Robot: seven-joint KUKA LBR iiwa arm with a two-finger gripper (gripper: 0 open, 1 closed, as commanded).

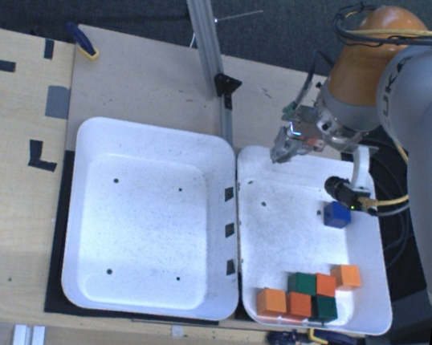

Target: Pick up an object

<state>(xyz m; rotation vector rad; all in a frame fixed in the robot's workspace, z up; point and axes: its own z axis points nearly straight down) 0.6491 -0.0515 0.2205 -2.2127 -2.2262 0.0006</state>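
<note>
My gripper (282, 154) hangs over the far left corner of the right bin (290, 220), pointing down, with nothing visible between its fingers. A blue block (337, 216) lies near the bin's right wall, well to the right of the gripper. At the bin's near end sit several blocks: an orange one (271, 301), another orange one (300, 304), a dark green one (303, 284), another green one (326, 308), and an orange one (347, 275) by the right wall.
The left bin (144, 217) stands beside the right one, sharing a raised middle edge. A slanted metal bar (210, 33) with a black clamp runs behind the bins. The grey arm (423, 95) fills the upper right.
</note>
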